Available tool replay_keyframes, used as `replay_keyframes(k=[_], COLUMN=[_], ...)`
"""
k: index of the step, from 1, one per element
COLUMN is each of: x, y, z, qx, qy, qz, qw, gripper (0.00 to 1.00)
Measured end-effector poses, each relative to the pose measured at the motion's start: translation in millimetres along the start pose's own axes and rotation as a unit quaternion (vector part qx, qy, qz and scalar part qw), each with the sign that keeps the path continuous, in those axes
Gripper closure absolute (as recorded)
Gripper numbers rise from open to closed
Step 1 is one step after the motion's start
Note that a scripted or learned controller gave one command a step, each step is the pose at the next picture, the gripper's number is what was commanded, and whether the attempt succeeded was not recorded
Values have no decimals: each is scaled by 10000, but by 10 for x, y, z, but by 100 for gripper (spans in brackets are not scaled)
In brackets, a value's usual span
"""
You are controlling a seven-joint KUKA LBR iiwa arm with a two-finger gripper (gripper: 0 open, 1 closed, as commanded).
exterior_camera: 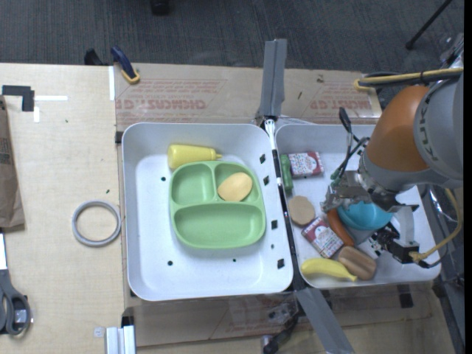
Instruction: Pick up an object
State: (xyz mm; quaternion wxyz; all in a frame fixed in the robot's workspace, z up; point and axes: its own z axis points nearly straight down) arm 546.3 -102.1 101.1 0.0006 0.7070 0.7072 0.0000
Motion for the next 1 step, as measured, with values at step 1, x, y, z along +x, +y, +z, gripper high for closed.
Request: replay_keyframes(k=[1], x=[629], y=[415], z=[-893], qx=[18], qy=[1], qz=[-862], qw=[9963], gripper=[100])
